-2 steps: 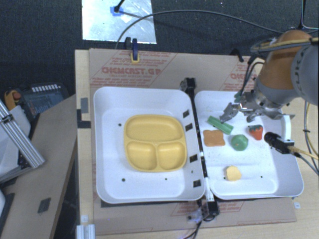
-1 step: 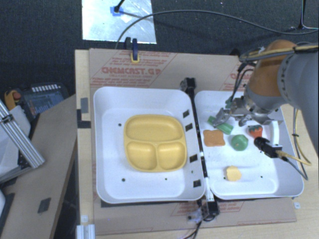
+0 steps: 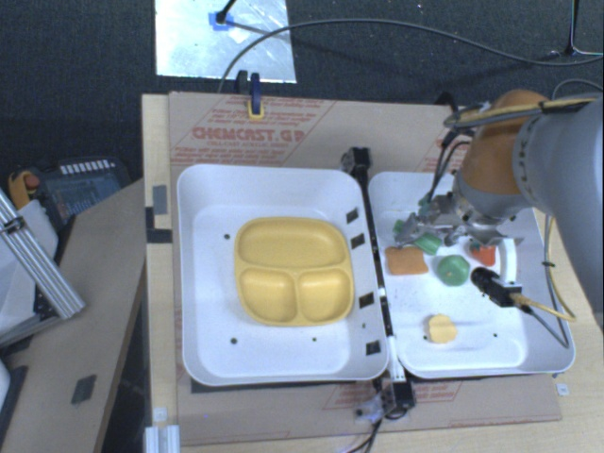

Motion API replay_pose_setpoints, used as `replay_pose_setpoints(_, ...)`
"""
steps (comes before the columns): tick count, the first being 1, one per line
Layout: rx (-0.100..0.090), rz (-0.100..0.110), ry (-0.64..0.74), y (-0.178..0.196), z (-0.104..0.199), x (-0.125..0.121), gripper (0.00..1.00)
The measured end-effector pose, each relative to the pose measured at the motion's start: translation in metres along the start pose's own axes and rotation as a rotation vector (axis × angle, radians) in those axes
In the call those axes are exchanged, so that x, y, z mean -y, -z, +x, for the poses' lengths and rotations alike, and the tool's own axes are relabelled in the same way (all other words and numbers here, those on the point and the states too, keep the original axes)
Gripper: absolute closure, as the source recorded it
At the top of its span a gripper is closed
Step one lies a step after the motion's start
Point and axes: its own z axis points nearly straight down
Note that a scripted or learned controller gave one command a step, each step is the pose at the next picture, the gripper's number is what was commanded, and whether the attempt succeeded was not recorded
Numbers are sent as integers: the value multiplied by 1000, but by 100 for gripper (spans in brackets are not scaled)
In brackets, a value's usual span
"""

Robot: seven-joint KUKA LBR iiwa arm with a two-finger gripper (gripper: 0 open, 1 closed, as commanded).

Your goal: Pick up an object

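A small pale-yellow round piece is seen nearest, by the right white bin's front edge. Beyond it a green round object and an orange flat block lie mid-bin, within reach. The gripper is lowered just behind them, probably for a pick; its grip state cannot be told

Small toy foods scattered in right bin.

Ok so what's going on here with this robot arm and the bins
The arm's gripper is down in the right bin, among small toy foods: an orange piece, a green one, a red one and a yellow one. Nothing is visibly lifted yet. The left bin holds a yellow tray.
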Motion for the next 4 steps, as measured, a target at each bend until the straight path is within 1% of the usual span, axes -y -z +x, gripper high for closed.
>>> replay_pose_setpoints(1, 0, -1, 1, 12, 0, -1, 100)
replay_pose_setpoints(2, 0, -3, -3, 61, -6, 6, 100)
replay_pose_setpoints(3, 1, -5, 0, 106, -10, 4, 100)
replay_pose_setpoints(4, 1, -8, 3, 170, -7, -2, 100)
